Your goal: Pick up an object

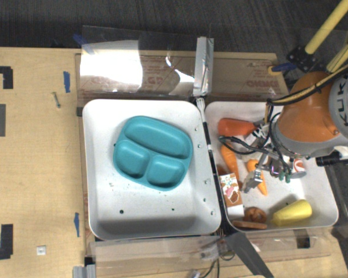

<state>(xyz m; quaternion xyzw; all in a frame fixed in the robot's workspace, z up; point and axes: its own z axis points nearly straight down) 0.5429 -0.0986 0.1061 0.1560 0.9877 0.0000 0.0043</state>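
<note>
The right bin (pixel 322 181) holds several small items. An orange piece (pixel 236 126) lies at its back left, with a carrot (pixel 229 158) just in front of it. Along the front are a small printed carton (pixel 230 189), a brown round item (pixel 256 215) and a yellow item (pixel 292 211). My gripper (pixel 256 179) is low in the middle of this bin, right over a small orange piece (pixel 261 185) that it partly hides. The arm's orange band (pixel 304 114) rises behind it at the right.
The left bin (pixel 98 155) carries a teal divided plate (pixel 153 151) near its middle. A metal divider (pixel 202 68) stands behind the gap between the bins. Yellow poles (pixel 333 19) cross the top right corner. Cables hang around the wrist.
</note>
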